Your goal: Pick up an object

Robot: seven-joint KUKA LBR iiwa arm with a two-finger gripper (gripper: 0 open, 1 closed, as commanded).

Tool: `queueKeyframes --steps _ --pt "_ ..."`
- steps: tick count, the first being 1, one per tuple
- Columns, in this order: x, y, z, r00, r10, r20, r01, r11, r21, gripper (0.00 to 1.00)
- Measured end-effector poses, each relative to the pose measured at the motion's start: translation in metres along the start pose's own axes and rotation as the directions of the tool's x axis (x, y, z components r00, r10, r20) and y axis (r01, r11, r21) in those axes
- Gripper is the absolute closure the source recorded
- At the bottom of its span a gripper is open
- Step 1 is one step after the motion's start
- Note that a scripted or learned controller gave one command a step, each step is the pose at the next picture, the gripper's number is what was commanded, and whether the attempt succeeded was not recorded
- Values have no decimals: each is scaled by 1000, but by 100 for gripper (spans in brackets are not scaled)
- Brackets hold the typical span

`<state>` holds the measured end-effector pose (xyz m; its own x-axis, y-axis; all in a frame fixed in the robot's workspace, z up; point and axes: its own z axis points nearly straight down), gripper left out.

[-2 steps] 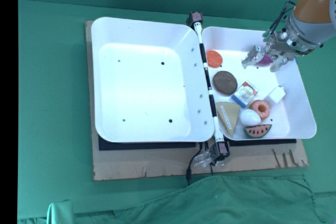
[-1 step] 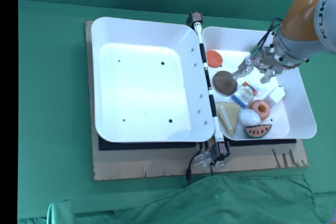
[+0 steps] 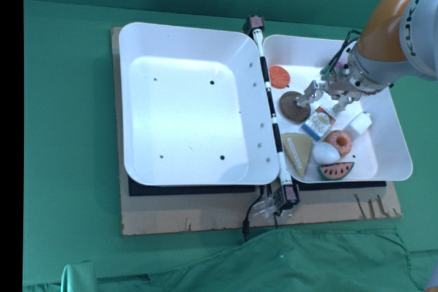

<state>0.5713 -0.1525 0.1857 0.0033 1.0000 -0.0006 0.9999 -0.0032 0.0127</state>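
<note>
Right bin, my two-finger gripper (image 3: 323,98) poised with jaws spread, nothing between them. To grasp well, I should drop straight down and centre on one item before closing. The small blue-and-orange printed carton (image 3: 318,123) lies just at 6 o'clock of my jaws; the round brown flat disc (image 3: 293,107) at 8 o'clock

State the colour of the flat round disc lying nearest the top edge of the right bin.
The disc is orange-red, seen clearly in the camera view, just above the brown round piece.
</note>
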Motion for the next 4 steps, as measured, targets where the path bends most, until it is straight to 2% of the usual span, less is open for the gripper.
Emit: queueKeyframes --steps 1,2,3,4 --pt "-2 3 -16 1000 4 6 -4 1000 -15 100" --pt "1 2 -63 1000 -1 4 1 1000 2 100" --pt "-4 4 -109 1000 0 4 0 1000 2 100" --pt "-5 4 -175 1000 0 4 0 1000 1 100"
